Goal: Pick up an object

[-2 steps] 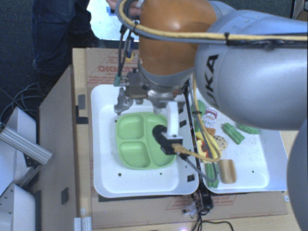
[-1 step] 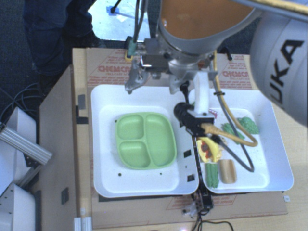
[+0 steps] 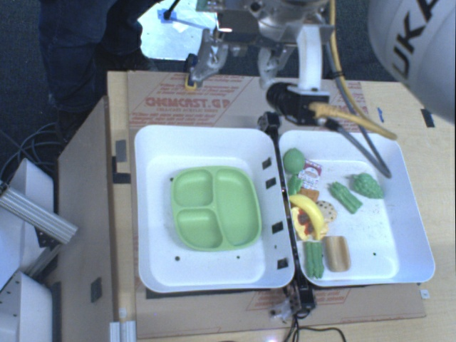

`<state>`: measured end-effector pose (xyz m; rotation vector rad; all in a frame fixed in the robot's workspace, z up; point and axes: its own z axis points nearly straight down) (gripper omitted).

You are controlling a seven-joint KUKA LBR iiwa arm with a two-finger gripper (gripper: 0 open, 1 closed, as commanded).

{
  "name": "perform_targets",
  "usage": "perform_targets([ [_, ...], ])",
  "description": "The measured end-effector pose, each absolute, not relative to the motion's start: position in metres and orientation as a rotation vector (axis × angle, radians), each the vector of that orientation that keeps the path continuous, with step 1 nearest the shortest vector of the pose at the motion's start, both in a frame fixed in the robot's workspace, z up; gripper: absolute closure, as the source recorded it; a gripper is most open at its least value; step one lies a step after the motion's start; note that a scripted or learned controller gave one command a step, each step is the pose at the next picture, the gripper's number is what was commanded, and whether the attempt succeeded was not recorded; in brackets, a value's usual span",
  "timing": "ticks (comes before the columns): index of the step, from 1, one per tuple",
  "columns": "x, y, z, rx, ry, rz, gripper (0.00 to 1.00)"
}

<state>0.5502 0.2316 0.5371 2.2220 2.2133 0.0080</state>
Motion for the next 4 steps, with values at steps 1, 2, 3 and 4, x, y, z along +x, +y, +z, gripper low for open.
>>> perform_targets([
  [1, 0.548, 0.234, 0.546, 2.212, 2.227, 0.006, 1.00],
  [2, 0.548, 0.234, 0.546, 2.212, 2.228, 0.005, 0.00],
  [3, 0.548, 0.235, 0.557, 2.206, 2.232, 0.009, 1.00],
  [4, 0.487, 0.184, 0.378, 2.229, 2.224, -0.027, 1.00],
])
